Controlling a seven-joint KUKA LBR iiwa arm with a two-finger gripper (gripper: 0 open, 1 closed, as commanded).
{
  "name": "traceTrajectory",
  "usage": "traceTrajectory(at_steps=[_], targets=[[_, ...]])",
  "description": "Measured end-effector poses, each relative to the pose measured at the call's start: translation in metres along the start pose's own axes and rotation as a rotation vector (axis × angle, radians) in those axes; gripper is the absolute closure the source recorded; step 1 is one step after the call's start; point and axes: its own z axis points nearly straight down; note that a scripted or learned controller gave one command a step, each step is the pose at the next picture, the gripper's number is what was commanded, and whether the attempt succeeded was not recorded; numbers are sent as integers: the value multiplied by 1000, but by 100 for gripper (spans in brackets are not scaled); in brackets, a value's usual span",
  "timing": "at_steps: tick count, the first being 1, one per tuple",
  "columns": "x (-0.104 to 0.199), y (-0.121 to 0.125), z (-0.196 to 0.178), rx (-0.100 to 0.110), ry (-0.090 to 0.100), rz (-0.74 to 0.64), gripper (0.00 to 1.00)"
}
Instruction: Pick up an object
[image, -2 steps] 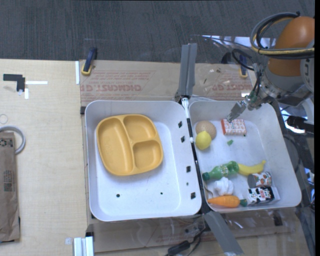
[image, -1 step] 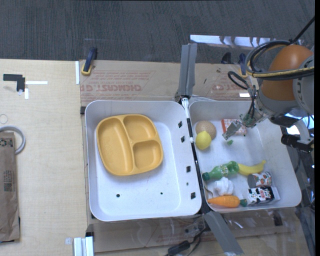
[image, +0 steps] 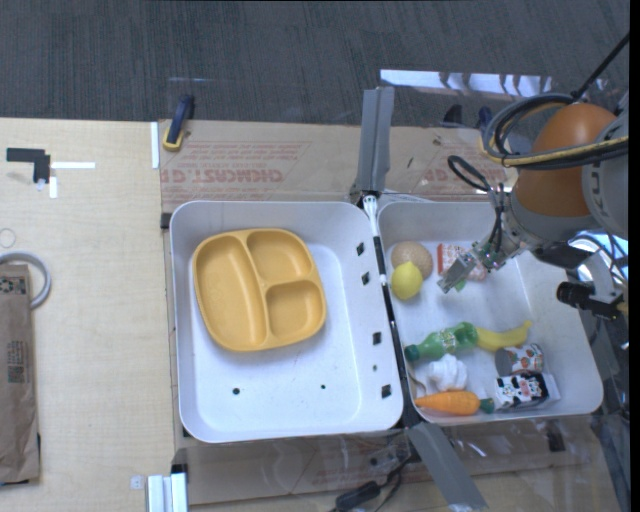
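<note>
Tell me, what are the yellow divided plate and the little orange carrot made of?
The yellow divided plate looks like smooth matte plastic: one even colour, with rounded moulded walls between its three compartments. The little orange carrot is probably a plastic toy, judging by its flat, uniform orange; it is too small to be sure.

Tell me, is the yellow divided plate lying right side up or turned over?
Right side up. The yellow plate lies flat in the left bin, and its three compartments face upward, with raised rims around each.

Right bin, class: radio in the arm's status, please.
Pincer low in right white bin, upper part, beside round yellow lemon. Nothing visibly held. Yellow banana, orange carrot lie nearer front, untouched.
</note>
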Motion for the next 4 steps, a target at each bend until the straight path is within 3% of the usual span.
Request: traceTrajectory(at_steps=[1,2,3,4], targets=[[-3,1,-12,-6,-9,4,100],[47,57,-115,12,11,186,100],[47,57,-115,13,11,185,0],[36,20,-24,16,11,317,0]])
